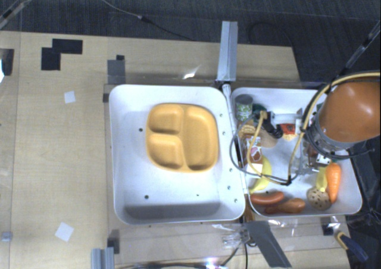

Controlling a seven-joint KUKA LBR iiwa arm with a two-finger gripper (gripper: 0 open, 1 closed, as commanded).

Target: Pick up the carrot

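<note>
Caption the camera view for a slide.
KUKA arm's gripper hovers in the right bin beside the carrot; yellow divided plate sits in the left bin.

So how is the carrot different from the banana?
The carrot is orange, while the banana is yellow. The carrot lies near the right wall of the right bin; the banana lies toward its left side. The carrot is straight and tapers to a point, but the banana curves. A black cable crosses over the banana; nothing crosses the carrot. Both are long, thin foods lying in the same bin.
</note>
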